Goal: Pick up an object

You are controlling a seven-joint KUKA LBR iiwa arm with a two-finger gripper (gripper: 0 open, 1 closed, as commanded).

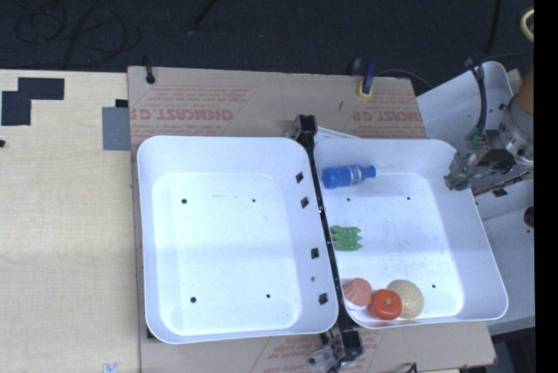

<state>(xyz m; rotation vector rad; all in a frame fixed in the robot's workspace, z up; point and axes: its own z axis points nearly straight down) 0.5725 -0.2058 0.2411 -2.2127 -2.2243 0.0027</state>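
Observation:
The right bin (pixel 453 249) holds a blue bottle (pixel 348 176) lying on its side near the back left corner. A small green pea pod (pixel 345 238) lies by the bin's left wall. At the front left sit a pink round piece (pixel 357 291), a red tomato (pixel 385 304) and a beige round object (pixel 407 296), close together. My gripper (pixel 475 173) hangs over the bin's right rim, well apart from all of them. Nothing shows between its fingers.
The left bin (pixel 166 188) stands beside the right one, with a black clamp strip (pixel 318 223) along their shared edge. Both rest on a cardboard sheet (pixel 218 101) over the wooden bench. Cables lie on the dark floor behind.

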